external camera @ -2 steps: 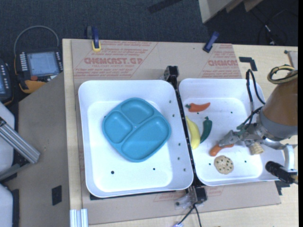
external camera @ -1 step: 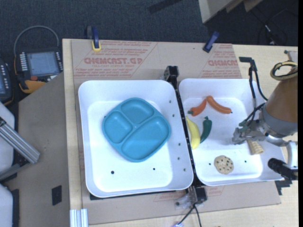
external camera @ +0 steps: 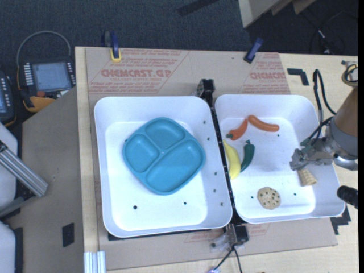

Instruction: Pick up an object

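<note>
Over the right bin (external camera: 284, 104) we go, and the end effector (external camera: 307, 158) sits low near the bin's right wall, just above a small tan wafer-like piece (external camera: 307, 178); whether it is wide, narrow or gripping anything, I cannot tell from up here. Nothing shows clearly clamped in it. The other pickable items lie spread across the same bin: an orange sausage (external camera: 263, 124) at the top, a small carrot (external camera: 238, 130) beside it, a green pepper (external camera: 248, 154) touching a yellow banana (external camera: 231, 158) along the left wall, and a cookie (external camera: 268, 197) near the front. In the left bin (external camera: 108, 118) rests a blue divided plate (external camera: 164, 154).
</note>
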### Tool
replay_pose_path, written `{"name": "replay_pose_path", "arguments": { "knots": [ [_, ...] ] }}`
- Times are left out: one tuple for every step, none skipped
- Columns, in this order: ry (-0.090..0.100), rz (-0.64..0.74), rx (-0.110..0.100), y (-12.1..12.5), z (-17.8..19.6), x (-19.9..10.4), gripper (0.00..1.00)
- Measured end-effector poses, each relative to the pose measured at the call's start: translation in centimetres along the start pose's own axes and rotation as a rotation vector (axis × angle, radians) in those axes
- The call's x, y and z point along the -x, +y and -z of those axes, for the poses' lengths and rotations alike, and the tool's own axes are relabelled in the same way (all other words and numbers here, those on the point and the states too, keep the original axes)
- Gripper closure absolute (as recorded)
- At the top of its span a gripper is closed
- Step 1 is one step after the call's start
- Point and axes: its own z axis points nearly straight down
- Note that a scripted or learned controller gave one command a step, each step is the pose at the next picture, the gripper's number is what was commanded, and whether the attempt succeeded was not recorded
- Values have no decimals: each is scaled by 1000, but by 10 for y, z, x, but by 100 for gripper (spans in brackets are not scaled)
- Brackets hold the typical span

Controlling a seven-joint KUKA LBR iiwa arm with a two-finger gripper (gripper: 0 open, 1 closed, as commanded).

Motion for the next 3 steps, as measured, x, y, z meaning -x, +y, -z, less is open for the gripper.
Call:
{"name": "replay_pose_path", "arguments": {
  "knots": [
    [-3, 0, 6, -3, 52, 10, 100],
    [-1, 1, 3, -3, 61, 10, 100],
    [1, 7, 3, 13, 63, -40, 100]
  ]
}}
